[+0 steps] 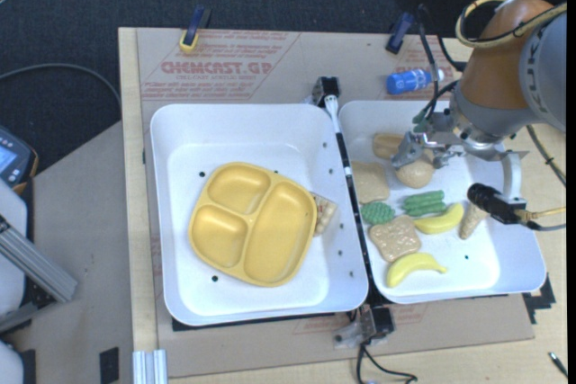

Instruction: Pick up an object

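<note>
scanning from the near edge of the right bin, a yellow banana lies closest to the camera, then a tan cracker, a second yellow banana piece beside green beans and a green leafy piece; farther back sits the pale round potato-like piece with the gripper low right over it, and behind that a tan bread-like piece. the left bin holds a yellow divided plate. the pale piece looks like the thing being tried for: it rests toward the back of the right bin, just beyond the beans, its long axis short and running roughly left to right across the view, with no clear pointed end. whether the jaws are spread or pinched cannot be told from this angle, nor whether they touch it. the likely trouble is that a rounded, smooth lump squirts sideways out of a closing pinch, especially if the fingers close along its longer axis or off centre. the crowding is the other risk: the bread-like piece and beans sit near enough to be nudged or pinched along with it.
</note>
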Tool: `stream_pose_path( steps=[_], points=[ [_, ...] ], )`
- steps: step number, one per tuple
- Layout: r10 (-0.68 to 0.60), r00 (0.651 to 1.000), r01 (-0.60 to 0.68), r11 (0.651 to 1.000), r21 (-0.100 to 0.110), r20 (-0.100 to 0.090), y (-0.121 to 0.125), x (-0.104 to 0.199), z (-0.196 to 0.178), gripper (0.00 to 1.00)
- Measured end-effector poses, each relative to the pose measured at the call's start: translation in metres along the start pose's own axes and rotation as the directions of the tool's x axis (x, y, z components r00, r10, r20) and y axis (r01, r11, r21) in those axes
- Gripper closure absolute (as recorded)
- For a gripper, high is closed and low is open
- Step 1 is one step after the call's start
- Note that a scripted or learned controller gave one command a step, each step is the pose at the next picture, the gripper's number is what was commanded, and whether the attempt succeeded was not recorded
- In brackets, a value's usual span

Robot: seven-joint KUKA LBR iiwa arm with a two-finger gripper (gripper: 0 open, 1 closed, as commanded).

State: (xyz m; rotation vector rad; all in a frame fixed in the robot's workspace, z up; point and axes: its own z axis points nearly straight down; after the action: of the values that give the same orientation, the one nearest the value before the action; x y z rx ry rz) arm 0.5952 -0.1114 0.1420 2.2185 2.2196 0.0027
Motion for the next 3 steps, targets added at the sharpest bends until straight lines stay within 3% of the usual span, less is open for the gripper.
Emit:
stream_pose_path(
  steps=[2, 3],
  points=[
    [0.000, 1.000, 0.000, 1.000, -0.002, 0.000, 0.002, -0.002, -0.085, 1.00],
    [-0.005, 1.000, 0.005, 1.000, -0.001, -0.002, 0.009, 0.050, -0.094, 1.00]
  ],
)
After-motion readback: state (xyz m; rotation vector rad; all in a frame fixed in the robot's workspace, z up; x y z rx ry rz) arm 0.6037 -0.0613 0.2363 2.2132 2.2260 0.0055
